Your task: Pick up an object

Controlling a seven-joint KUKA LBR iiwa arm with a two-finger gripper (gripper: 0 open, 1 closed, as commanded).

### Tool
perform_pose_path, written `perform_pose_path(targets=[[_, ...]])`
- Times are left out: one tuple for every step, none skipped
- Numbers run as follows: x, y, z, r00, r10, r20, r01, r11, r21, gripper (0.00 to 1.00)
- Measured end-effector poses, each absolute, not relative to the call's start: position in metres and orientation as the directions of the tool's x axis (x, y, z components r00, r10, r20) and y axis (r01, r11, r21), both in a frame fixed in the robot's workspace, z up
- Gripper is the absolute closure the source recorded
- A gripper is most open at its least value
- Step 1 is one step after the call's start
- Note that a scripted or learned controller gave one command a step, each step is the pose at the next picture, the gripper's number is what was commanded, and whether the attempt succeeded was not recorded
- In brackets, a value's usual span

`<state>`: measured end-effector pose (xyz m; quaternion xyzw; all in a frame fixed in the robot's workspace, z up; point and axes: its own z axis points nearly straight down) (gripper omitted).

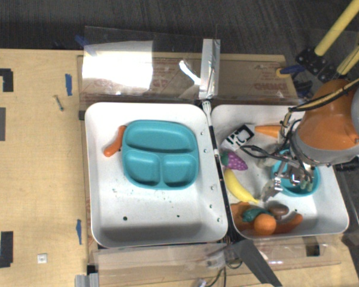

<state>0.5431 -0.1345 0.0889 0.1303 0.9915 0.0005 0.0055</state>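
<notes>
Where claw (pixel 274 188) hangs, banana (pixel 238 188) nears

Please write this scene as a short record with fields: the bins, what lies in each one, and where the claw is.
left bin: teal divided plate; orange carrot-like toy at the plate's left edge
right bin: toy banana, purple toy, orange ball, teal round dish, black-and-white card
claw: low in the right bin, beside the teal dish
holding: nothing seen between its fingers
</notes>
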Motion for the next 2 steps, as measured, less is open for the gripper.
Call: perform_pose_path(targets=[[0.533, -0.116, 0.089, -0.938, 0.347, -0.013, 0.347, 0.938, 0.002, 0.00], [0.485, -0.104, 0.115, -0.993, 0.115, -0.004, 0.115, 0.993, 0.001, 0.00]])
